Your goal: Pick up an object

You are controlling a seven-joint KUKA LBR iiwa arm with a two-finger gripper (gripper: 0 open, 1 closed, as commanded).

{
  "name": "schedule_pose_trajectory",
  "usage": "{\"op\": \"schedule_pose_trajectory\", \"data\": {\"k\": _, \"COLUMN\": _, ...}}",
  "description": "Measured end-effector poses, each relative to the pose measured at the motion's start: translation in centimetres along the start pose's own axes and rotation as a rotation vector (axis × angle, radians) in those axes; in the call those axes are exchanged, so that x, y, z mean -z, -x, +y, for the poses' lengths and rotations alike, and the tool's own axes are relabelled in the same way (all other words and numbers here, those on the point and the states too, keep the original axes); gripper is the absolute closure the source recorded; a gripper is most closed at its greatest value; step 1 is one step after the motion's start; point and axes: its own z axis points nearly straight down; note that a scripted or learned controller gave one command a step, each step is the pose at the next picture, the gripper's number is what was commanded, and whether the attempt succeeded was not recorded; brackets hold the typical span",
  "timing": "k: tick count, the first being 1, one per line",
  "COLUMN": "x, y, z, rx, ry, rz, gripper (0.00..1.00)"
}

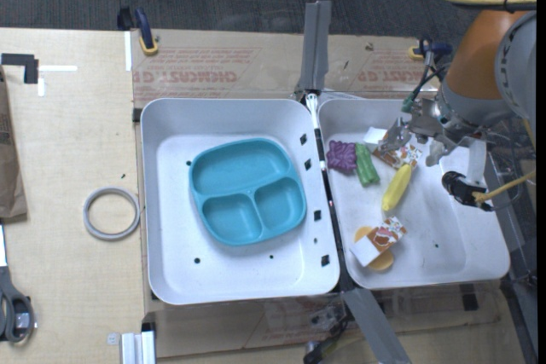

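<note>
The right bin (461, 256) holds several small items: a purple grape bunch (341, 156), a green pod-like piece (367, 165), a long yellow piece (396, 187), a white card (374, 135), and a white and red packet (384, 238) lying on an orange piece (381, 261). My gripper (411, 138) hangs low at the bin's far side, directly over a red and white snack packet (401, 153) and partly hiding it. I see nothing lifted off the bin floor.
The left bin (162, 217) contains a teal divided plate (247, 191). A grey ring (112, 212) lies on the wooden bench to the left, with scissors (15, 311) near the front left corner. The arm's orange band (482, 55) rises at the right.
</note>
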Motion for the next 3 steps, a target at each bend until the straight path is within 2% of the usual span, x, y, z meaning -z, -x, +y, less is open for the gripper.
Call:
{"op": "schedule_pose_trajectory", "data": {"k": 1, "x": -5.6, "y": -2.2, "z": -2.6, "rx": 0.443, "ry": 0.003, "rz": 0.001, "gripper": 0.0}}
{"op": "schedule_pose_trajectory", "data": {"k": 2, "x": -4.7, "y": -2.0, "z": -2.5, "rx": 0.438, "ry": 0.003, "rz": 0.001, "gripper": 1.0}}
{"op": "schedule_pose_trajectory", "data": {"k": 3, "x": 4.4, "y": -11.3, "z": 0.5, "rx": 0.309, "ry": 0.004, "rz": 0.0, "gripper": 1.0}}
